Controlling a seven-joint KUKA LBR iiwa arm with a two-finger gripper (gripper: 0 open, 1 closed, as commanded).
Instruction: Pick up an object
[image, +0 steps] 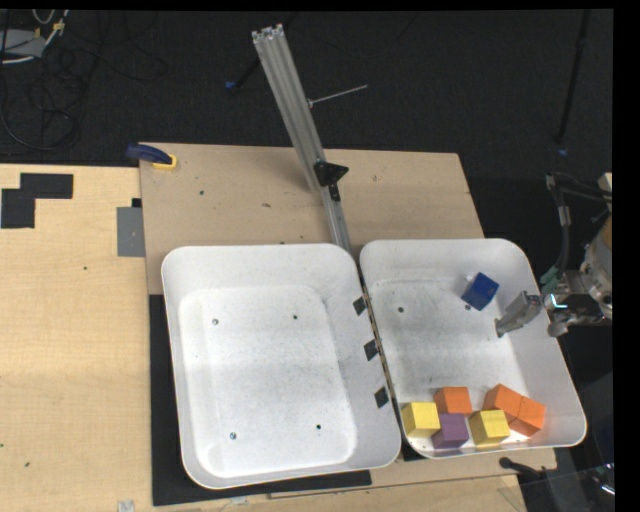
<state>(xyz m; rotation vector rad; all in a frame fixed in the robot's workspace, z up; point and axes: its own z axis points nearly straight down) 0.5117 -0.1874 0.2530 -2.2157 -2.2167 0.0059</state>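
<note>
- Nearest us, along the front wall of the right bin (480, 248), a huddle of blocks: a yellow block (421, 417), a purple block (453, 430) just beside it, and a second yellow block (489, 427) next along.
- Just behind them, an orange block (453, 399) sits against the purple one, and a bigger orange block (519, 408) fills the front right corner.
- Over in the left bin (260, 258), just a white floor with a few dark specks.
- Moving back, the gripper (535, 310) hangs over the right bin's right rim, a grey finger (516, 312) poking inward; nothing sits between the fingers, and whether they're spread or closed I can't tell.
- A little further back, a blue block (481, 290) lies alone on the bin floor, near that finger but apart from it.
- Far end: an aluminium rail (293, 105) slants up from between the bins, and a blue-and-yellow clamp (152, 155) sits at the bench's back left corner.
</note>
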